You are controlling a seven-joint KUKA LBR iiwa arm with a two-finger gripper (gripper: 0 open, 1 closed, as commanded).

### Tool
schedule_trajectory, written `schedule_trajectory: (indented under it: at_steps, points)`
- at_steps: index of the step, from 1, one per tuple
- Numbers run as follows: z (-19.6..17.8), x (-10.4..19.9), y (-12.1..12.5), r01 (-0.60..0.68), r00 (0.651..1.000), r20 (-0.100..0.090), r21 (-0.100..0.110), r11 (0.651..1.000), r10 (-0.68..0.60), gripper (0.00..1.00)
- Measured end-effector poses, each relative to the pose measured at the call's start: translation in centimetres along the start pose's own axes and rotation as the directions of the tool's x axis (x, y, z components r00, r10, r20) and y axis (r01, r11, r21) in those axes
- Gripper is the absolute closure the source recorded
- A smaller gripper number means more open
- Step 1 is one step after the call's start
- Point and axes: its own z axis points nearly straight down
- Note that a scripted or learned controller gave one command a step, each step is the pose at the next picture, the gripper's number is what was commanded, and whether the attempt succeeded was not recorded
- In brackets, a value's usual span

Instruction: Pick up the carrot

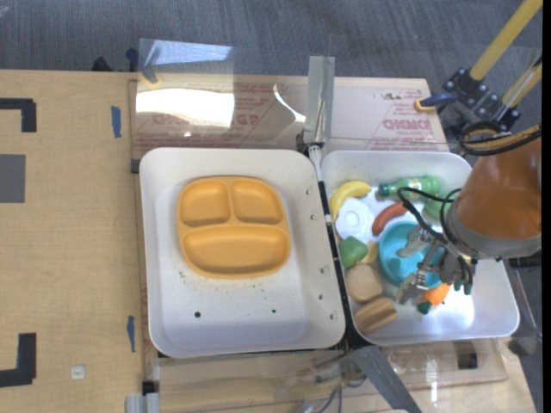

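Carrot (436, 295) lies toward front edge of right bin (495, 317), orange body with green tip. Gripper (428, 275) right over it; cannot tell jaw spread or grip. Risks: blue cup (396, 252) touching close beside, fingers may snag it; carrot may roll from off-centre pinch.

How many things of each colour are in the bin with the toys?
Yellow: 1, the banana
Green: 2, the bottle and a green piece
White: 1, a disc
Red: 1, a sausage shape
Blue: 1, the cup
Tan: 2, bread pieces
Orange: 1, the carrot
Total: 9
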Motion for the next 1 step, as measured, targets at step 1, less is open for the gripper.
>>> schedule_trajectory:
  at_steps: [1]
  points:
    - [1.21,-0.17,-6.47,0.291,0.957,-0.014,0.001,0.957,-0.291,0.0]
